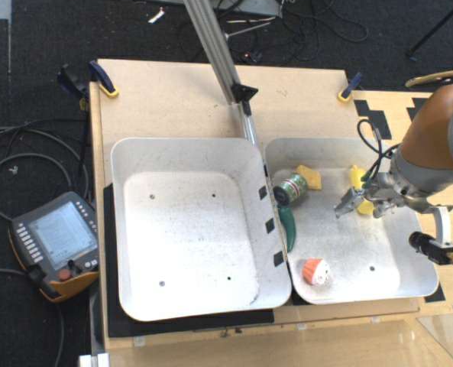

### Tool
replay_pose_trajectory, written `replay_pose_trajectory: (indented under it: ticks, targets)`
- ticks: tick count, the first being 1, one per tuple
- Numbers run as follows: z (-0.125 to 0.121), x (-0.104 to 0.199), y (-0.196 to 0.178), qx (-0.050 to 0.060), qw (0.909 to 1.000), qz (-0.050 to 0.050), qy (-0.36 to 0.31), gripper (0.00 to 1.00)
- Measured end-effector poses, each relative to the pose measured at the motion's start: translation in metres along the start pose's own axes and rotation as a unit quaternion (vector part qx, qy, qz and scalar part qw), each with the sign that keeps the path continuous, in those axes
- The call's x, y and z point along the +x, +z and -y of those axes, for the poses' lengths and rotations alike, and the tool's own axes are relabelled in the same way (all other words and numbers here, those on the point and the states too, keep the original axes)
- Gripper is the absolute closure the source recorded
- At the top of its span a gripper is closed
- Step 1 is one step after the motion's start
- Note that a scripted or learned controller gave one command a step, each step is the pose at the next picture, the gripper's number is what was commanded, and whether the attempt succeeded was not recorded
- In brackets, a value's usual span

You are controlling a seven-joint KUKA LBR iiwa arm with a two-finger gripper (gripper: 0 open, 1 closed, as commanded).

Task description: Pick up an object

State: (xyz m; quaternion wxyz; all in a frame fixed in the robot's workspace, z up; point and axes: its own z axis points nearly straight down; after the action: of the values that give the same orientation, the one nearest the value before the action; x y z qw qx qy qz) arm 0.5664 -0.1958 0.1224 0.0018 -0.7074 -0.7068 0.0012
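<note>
Camera view, for your count: two white bins, left bin (188, 235) and right bin (379, 281). Right bin holds one green can (291, 189), one yellow block (311, 177), one green pepper-like piece (288, 226), one orange-and-white item (315, 271), one yellow object (357, 178). Gripper (361, 200) sits over the right bin beside the yellow object; you cannot tell its state.
</note>
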Motion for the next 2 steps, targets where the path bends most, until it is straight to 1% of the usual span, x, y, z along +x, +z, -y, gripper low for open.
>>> replay_pose_trajectory:
  ticks: [1, 2]
  targets:
    - [-0.002, 0.0, -0.013, -0.003, 1.0, 0.001, 0.0, 1.0]
    - [-0.002, 0.008, -0.059, -0.005, 1.0, 0.001, -0.002, 1.0]
